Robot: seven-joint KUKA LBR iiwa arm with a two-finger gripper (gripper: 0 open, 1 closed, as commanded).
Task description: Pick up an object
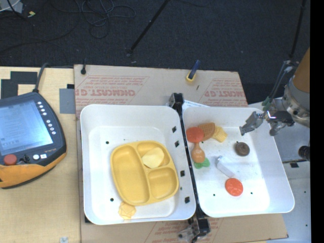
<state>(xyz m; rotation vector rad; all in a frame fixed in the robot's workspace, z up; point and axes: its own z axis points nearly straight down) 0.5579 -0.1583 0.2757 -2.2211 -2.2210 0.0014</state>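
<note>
While jaws (263, 122) hover open, brown lump (242, 148) sits near.

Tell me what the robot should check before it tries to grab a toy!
1. Gripper above the right bin: ok, at its upper right edge.
2. Gripper free of any toy: ok, nothing between its fingers.
3. A toy close by: ok, the small brown piece lies just below-left of it.
4. Brown piece apart from its neighbours: ok, bare floor all around.
5. Gripper directly over that piece: not ok, it sits off to the right.
6. Red round toy free as a backup: ok, lying alone.
</note>
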